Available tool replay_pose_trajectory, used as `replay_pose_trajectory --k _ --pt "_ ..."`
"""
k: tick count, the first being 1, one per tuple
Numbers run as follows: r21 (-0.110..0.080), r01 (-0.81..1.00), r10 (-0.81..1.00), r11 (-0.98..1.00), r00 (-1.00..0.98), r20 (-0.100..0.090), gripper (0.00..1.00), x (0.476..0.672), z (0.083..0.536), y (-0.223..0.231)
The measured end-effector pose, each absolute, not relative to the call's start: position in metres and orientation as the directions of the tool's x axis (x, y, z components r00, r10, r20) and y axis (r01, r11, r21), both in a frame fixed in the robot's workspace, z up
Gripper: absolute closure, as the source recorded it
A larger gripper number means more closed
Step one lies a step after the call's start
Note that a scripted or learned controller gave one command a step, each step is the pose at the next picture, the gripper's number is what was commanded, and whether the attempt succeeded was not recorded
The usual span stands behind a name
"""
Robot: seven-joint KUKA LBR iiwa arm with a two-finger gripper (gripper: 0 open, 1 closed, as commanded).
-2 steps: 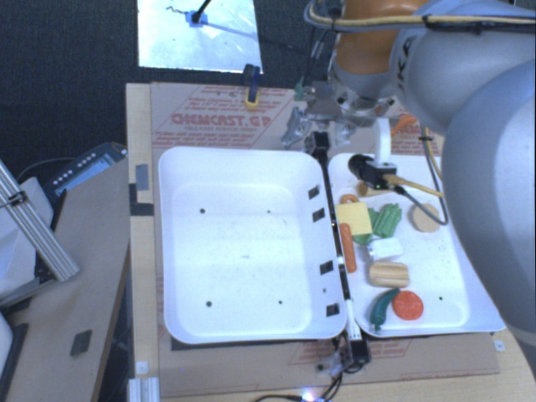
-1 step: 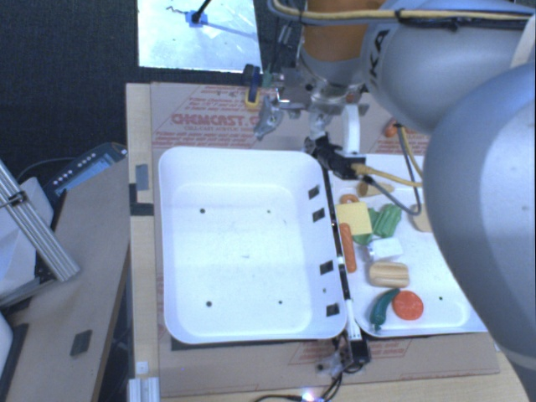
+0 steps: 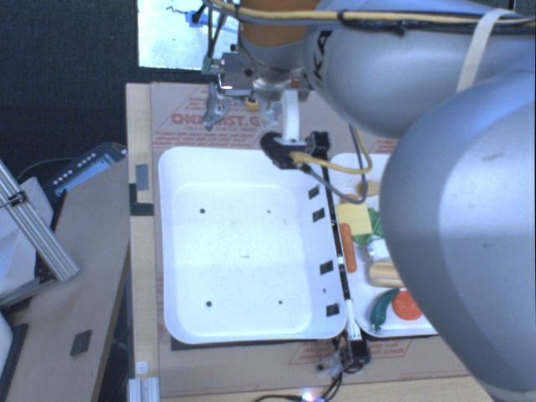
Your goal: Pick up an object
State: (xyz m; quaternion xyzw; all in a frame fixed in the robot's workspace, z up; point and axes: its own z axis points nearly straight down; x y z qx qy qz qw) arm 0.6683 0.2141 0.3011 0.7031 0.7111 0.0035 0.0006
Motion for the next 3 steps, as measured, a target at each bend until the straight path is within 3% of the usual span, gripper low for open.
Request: replay_pose_trajectory --k 1,2,3 --pt "0.005 1.000 1.000 0.009 -0.009 0.001 1.00 0.669 0.311 0.209" --pt "0.016 1.000 1.000 0.009 -0.009 0.008 1.00 0.644 0.448 0.237" --pt "0.005 1.000 1.000 0.010 -0.010 0.005 1.00 0.538 0.540 0.235"
